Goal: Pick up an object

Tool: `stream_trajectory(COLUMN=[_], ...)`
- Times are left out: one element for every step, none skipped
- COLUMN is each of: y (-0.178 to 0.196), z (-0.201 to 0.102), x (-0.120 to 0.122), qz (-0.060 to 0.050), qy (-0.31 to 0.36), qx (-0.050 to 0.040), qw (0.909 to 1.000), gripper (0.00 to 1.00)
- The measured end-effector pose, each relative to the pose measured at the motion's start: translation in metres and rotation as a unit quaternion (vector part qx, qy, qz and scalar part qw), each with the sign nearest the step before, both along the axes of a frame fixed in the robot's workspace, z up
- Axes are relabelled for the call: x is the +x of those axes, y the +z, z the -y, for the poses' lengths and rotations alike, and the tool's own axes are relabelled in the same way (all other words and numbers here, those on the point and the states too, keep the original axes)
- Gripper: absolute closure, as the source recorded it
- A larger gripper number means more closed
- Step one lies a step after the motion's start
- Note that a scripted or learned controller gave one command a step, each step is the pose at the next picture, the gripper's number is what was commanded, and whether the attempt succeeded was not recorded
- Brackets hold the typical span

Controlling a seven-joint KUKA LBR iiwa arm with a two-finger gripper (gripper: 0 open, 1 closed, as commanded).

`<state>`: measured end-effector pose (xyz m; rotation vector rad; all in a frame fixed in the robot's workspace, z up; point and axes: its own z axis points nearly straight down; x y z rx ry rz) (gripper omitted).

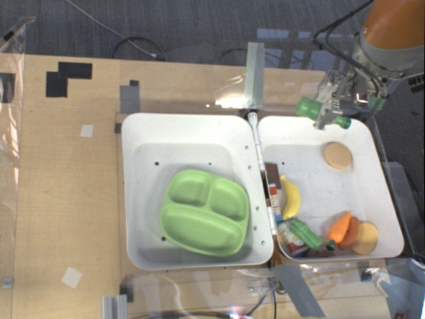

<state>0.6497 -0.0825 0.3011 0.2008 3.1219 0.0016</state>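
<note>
While green divided plate (204, 211) sits alone in left bin (143, 178), banana (290, 198), carrot (339, 226), tan round disc (338, 155) lie in right bin (378, 178). Gripper (331, 115) raised at upper right over bin's far rim, fingers clamped on green object (307, 107). Pick looks done; arm wrist tilted leftward.

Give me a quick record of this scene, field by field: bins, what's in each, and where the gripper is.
left bin: green three-compartment plastic plate
right bin: round tan disc, yellow banana, green block, orange carrot, yellowish round fruit
gripper: above the right bin's far edge, with a green object at its tip
grasp state: cannot tell
</note>
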Motion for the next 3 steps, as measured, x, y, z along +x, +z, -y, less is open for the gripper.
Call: stream_trajectory(y=[-0.062,-0.044,-0.030], z=[0.001,0.000,-0.001], x=[0.004,0.007,0.010], qz=[-0.005,0.004,0.009], qy=[-0.019,-0.017,-0.015], qx=[0.0008,0.0001,-0.0002], qw=[0.9998,0.9999,0.9998], gripper=[1.00,1.00,1.00])
